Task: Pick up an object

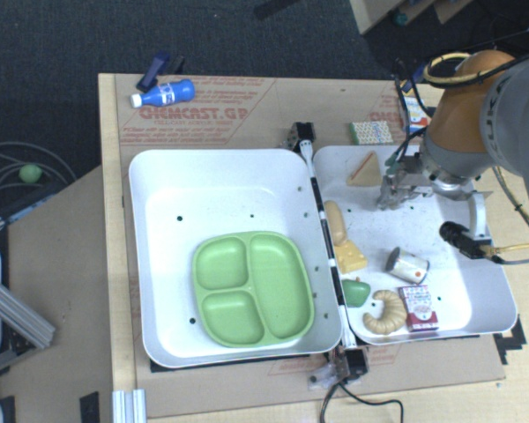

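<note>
Camera view left the gripper [397,192] blurred low over the right bin's [489,298] far end, beside a tan wedge [363,169]; its opening could not be told. Small objects lay nearer: a croissant [385,312], a red packet [419,307].

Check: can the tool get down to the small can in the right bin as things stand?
Probably yes. The tool hangs over the upper part of the right bin, and the small can lies below it in open floor, apart from the croissant and red carton.
</note>
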Action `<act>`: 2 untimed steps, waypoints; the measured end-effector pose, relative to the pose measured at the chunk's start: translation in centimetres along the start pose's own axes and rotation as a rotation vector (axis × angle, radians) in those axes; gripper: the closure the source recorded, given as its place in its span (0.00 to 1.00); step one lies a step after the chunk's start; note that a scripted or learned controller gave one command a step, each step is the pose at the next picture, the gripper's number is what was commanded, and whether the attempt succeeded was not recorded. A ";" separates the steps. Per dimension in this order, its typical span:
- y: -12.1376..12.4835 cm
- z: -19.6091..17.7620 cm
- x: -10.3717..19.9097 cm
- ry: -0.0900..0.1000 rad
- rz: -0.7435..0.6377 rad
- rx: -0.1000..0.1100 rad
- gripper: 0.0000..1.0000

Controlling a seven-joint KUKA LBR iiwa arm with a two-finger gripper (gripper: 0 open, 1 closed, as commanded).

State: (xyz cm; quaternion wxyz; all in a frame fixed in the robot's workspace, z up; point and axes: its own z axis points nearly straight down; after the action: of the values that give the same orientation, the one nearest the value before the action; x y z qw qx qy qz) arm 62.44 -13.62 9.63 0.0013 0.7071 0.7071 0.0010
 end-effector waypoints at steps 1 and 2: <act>0.0 0.0 0.0 0.000 0.000 0.001 0.00; -12.1 -4.4 -8.7 0.000 0.003 0.005 0.00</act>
State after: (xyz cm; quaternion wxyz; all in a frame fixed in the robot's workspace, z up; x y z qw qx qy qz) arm 50.38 -22.32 13.96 -0.0003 0.7083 0.7059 -0.0010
